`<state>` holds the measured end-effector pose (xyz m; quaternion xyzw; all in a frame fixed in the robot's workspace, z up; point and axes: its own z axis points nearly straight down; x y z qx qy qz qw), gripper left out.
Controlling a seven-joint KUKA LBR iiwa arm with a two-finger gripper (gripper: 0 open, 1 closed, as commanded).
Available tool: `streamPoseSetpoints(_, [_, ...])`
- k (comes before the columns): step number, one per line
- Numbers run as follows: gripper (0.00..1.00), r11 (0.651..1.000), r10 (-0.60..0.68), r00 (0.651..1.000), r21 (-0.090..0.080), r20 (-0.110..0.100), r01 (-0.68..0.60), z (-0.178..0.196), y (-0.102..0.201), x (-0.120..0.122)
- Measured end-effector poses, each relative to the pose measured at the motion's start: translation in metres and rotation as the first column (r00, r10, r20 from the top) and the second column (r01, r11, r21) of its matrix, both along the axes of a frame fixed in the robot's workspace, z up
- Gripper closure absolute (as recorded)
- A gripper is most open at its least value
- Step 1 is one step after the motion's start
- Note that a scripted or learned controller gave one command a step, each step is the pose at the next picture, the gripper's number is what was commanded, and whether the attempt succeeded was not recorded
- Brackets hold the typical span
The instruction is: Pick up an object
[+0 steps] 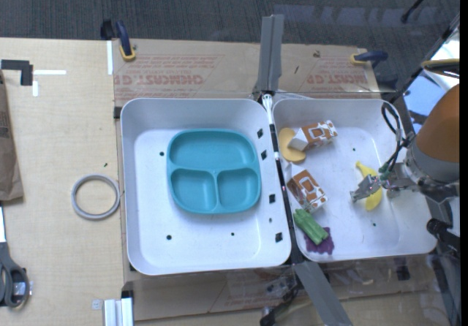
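Tool (363, 191) tips hung low over the yellow banana (370, 187) in the right bin (344, 240), seemingly positioned for a grab; whether they were parted or clenched could not be told. Left, two small cartons (307, 191) lay clear; the teal plate (214, 171) filled the left bin (146, 193).

Slanted overhead view of 2 bins (139, 193)

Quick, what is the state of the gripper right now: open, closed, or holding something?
Gripper: low in the right bin, right at the yellow banana-like object; open, closed or holding cannot be told.
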<state>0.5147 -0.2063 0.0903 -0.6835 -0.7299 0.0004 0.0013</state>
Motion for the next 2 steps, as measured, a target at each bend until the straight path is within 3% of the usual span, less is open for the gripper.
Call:
streamPoseSetpoints(1, [1.0, 1.0, -0.004, 1.0, 0.001, -0.001, 0.004, 0.008, -0.001, 0.0])
streamPoseSetpoints(2, [1.0, 0.961, -0.277, 0.961, -0.003, -0.001, 0.277, 0.12, 0.024, 0.059])
